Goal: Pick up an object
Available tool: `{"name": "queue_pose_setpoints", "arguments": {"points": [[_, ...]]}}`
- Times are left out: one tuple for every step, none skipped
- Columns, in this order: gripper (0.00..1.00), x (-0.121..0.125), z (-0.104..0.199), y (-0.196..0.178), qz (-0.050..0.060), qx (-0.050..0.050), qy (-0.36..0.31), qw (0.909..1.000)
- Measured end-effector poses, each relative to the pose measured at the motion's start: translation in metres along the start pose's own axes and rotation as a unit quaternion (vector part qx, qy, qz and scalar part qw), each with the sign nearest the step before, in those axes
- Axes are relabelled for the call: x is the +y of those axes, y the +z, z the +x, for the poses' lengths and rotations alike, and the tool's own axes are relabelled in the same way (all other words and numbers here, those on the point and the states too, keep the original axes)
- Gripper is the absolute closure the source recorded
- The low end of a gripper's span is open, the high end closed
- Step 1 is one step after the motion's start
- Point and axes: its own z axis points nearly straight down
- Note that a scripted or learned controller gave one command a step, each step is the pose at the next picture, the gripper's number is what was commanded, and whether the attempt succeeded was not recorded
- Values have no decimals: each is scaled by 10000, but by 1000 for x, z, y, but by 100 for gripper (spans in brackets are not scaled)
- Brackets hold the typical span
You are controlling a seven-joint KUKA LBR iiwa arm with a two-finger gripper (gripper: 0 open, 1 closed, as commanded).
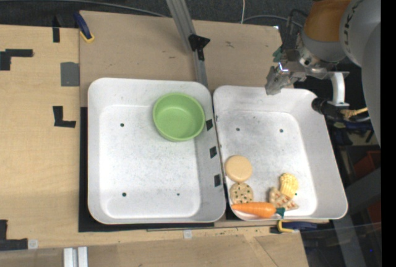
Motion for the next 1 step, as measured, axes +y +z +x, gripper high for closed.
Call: {"name": "queue_pose_setpoints", "arguments": {"points": [[100,1,0,-38,7,1,2,10000]]}}
